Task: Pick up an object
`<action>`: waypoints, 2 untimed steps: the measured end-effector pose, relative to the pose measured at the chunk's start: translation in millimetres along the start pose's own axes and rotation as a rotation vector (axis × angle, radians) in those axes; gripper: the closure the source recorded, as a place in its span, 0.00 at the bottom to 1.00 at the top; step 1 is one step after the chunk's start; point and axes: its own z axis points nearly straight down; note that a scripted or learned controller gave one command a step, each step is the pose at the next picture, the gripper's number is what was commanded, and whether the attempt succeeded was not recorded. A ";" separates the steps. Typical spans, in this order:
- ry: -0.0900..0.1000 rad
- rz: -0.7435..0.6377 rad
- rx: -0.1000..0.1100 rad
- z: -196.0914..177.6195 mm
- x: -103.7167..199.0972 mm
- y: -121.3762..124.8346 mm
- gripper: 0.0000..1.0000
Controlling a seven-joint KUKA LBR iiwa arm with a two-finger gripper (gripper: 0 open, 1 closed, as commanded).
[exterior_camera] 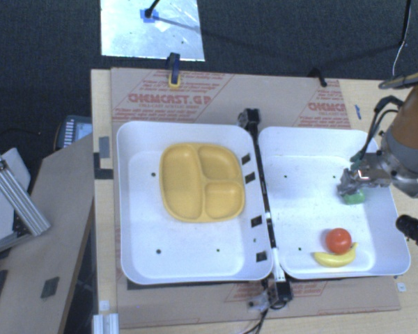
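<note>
You see two white bins on the desk (216, 92). The left bin (136, 207) holds one yellow divided plate (200, 182). The right bin (299, 186) holds three small things: one red tomato (338, 239), one yellow banana (334, 258) touching it, and one green object (354, 197) near the right wall.

The gripper (351, 183) sits directly over the green object, close to that wall; whether the fingers are open or closed on it, you cannot tell. The banana lies with its long axis left to right, near the front edge. The left and middle part of the right bin is free.
</note>
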 end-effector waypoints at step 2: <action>0.003 -0.006 0.003 9.9 108.7 18.9 1.00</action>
